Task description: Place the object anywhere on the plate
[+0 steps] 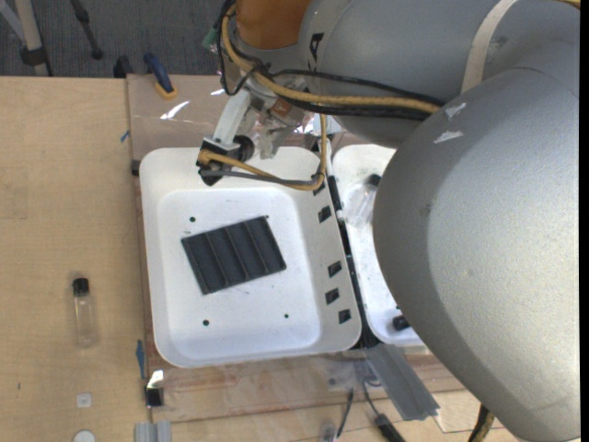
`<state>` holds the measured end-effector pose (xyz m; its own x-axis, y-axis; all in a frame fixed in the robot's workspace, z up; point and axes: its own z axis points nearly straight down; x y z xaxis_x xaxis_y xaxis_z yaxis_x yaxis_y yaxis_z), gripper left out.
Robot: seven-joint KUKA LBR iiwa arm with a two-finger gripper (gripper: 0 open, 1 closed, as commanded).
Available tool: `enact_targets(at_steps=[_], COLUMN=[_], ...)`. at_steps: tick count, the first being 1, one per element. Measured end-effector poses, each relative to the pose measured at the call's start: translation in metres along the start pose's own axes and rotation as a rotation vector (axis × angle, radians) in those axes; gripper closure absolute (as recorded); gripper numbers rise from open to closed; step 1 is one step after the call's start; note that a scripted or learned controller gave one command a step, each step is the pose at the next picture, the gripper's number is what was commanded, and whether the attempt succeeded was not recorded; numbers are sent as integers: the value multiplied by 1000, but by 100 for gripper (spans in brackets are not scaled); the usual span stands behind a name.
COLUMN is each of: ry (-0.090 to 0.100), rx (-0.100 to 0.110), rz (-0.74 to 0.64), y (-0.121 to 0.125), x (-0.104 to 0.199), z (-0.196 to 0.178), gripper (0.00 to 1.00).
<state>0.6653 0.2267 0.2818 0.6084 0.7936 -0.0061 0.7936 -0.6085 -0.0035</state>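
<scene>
We see the gripper (266, 136) at the back rim of the left bin (155, 187), can't tell if it's open; a black ridged mat (234, 253) lies inside.

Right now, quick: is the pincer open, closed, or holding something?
Pincer: cannot be told; it hangs by the far rim of the bin.

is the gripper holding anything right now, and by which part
Cannot be told: the gripper, at the far rim of the left bin, is too cluttered to read. The dark ridged plate lies flat on that bin's floor, apart from it.
</scene>
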Motion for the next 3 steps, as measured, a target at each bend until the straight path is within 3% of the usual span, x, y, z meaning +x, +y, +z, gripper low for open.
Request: enact_targets(at_steps=[2,3], ry=[4,2], rx=[-4,-2], rz=[-173,-248], y=[1,0], x=[0,0], z=[-51,-40], gripper=[100,100])
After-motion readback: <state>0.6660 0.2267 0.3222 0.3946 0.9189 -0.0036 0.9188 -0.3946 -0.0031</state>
